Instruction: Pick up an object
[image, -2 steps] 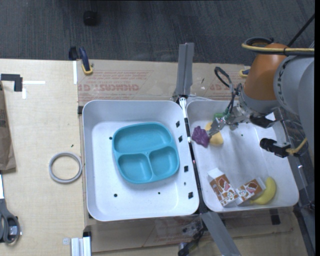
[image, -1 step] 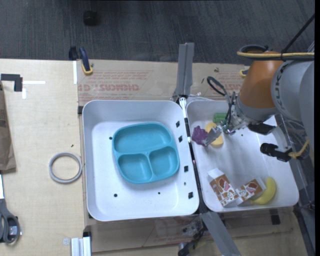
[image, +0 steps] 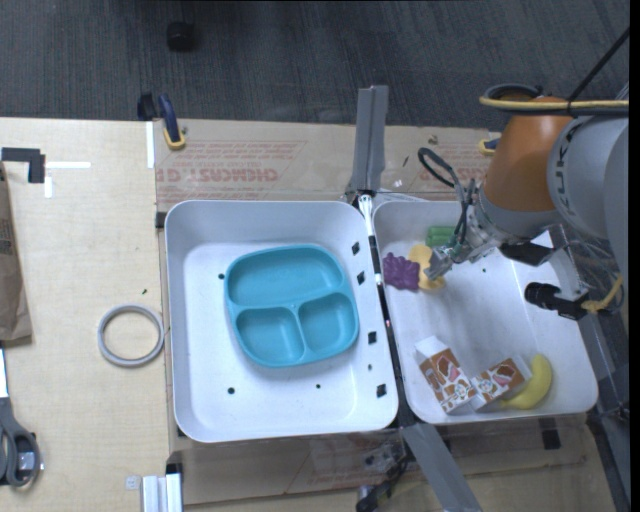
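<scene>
The grey arm with its orange band reaches into the right shallow white plastic bin (image: 570, 385), its two-finger gripper (image: 441, 262) low over a small yellow object (image: 424, 266).

Taking the right bin as the landmark: the left shallow white plastic bin (image: 195, 330) sits just beside it across the divider and holds a light blue three-compartment plastic tray (image: 290, 305). Inside the right bin, a brown and white printed carton (image: 470, 378) lies near its front wall, with a yellow plastic banana (image: 532, 384) touching the carton's outer end. A purple bunch of toy grapes (image: 400, 271) lies at the bin's far inner side, touching the yellow object. A small green object (image: 440, 236) lies near the back wall, just behind the gripper. The gripper's tips meet the yellow object, but how far apart they stand, or whether they grip it, cannot be told.
</scene>
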